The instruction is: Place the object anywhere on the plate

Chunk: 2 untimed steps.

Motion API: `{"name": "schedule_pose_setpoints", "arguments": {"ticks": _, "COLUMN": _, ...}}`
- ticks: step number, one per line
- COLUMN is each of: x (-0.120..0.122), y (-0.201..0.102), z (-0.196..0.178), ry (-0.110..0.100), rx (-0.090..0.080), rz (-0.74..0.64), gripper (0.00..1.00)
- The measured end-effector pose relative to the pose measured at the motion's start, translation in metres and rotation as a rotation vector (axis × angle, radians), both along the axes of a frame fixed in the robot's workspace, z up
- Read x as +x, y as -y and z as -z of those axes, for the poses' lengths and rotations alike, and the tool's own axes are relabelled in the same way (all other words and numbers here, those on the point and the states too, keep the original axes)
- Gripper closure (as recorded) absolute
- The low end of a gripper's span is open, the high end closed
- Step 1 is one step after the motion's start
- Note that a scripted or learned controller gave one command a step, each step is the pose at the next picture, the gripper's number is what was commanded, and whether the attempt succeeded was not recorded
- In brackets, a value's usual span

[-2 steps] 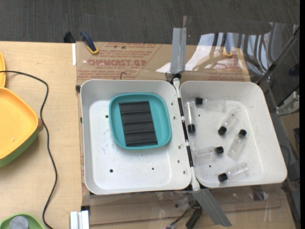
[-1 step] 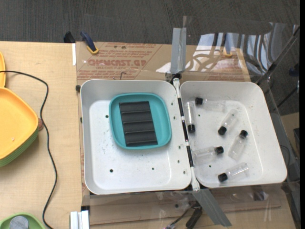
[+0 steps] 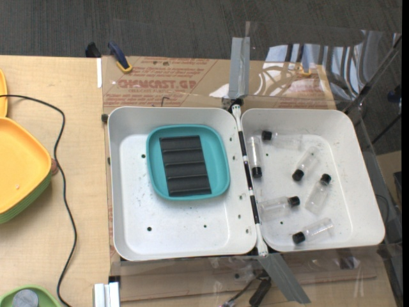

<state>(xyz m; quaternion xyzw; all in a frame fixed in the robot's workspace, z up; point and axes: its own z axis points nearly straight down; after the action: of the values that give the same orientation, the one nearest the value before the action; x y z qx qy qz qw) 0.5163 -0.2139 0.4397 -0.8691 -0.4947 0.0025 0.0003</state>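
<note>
Nearest us, a black-capped vial (image 3: 314,229) lies lower right among others in the right bin (image 3: 358,165), none yet on the teal plate (image 3: 220,162) left of centre, so a pick comes first, though I cannot tell the jaws' state.

Teal plate (image 3: 220,165), black-ribbed; white bins (image 3: 128,222).

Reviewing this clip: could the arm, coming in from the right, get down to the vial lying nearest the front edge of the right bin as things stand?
Probably yes. That vial lies flat on the floor of the right bin, apart from the other vials, with nothing over it. The bin's front wall close by may crowd the approach.
</note>
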Motion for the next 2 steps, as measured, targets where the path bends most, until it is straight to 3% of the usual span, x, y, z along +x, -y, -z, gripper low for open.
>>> {"name": "schedule_pose_setpoints", "arguments": {"ticks": 1, "x": 0.001, "y": 0.000, "z": 0.000, "ry": 0.001, "rx": 0.000, "rz": 0.144, "gripper": 0.00}}
{"name": "schedule_pose_setpoints", "arguments": {"ticks": 2, "x": -0.015, "y": 0.000, "z": 0.000, "ry": -0.002, "rx": 0.000, "rz": 0.314, "gripper": 0.00}}
